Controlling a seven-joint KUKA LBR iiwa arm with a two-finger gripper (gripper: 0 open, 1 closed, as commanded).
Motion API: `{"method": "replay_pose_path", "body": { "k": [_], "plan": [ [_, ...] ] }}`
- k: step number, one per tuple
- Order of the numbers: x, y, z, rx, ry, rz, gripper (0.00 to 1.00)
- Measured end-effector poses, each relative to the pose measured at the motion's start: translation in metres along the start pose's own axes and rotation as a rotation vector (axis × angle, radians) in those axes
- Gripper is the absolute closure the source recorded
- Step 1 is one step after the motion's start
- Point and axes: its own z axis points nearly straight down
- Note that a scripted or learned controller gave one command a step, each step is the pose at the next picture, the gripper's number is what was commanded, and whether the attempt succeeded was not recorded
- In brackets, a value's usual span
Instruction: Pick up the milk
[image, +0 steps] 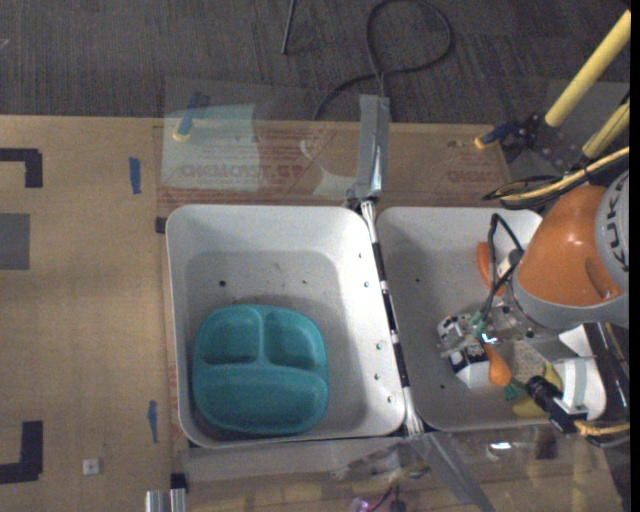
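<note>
Nearest me, in the near right corner of the right bin (430, 240), I log a white container that I take for the milk (582, 385), lying beside a yellow piece (522, 405) and a small orange piece (498, 372). Just left of these the gripper (462, 342) hangs low over the bin floor, apart from the milk; I cannot tell how wide it stands. Farther left, a teal divided plate (260, 370) lies flat in the left bin (200, 240).
</note>
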Motion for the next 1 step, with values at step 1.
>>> {"method": "replay_pose_path", "body": {
  "k": [1],
  "plan": [
    [0.0578, -0.0135, -0.0859, 0.014, 0.007, 0.082, 1.00]
  ]
}}
